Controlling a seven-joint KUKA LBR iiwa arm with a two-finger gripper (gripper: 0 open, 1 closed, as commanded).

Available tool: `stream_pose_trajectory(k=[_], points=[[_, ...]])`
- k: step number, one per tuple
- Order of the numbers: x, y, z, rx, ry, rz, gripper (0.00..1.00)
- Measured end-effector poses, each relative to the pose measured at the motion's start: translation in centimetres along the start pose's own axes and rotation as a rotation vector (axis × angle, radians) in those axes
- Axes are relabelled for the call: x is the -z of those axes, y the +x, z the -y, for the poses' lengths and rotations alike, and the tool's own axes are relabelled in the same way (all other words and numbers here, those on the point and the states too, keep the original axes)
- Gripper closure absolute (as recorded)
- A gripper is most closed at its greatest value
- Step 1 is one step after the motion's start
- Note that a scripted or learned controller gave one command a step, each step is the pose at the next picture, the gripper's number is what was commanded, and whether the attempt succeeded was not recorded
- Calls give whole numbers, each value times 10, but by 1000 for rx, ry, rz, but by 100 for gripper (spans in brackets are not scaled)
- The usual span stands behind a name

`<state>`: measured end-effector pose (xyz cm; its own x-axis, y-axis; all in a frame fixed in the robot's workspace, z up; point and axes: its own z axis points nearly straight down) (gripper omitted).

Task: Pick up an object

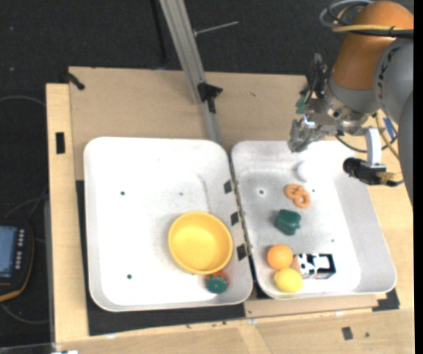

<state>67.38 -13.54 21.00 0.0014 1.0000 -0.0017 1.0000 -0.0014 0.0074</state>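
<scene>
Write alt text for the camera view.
A grey arm's gripper hangs over the far edge of the right bin, which holds a pretzel, green block, orange and lemon. The left bin holds a yellow bowl.

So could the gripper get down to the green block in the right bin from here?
Probably yes: the gripper hangs over that bin's far edge, and the green block lies alone, apart from the pretzel.

Nothing here can be read; the handheld screen point(0, 260) left of the left bin point(123, 190) glows blue, but its contents are too blurred.
</scene>
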Motion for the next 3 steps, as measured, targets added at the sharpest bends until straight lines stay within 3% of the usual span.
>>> stream_pose_trajectory(k=[1, 3], points=[[63, 4, -7, 4, -2, 0, 100], [45, 91, 41, 6, 9, -2, 100]])
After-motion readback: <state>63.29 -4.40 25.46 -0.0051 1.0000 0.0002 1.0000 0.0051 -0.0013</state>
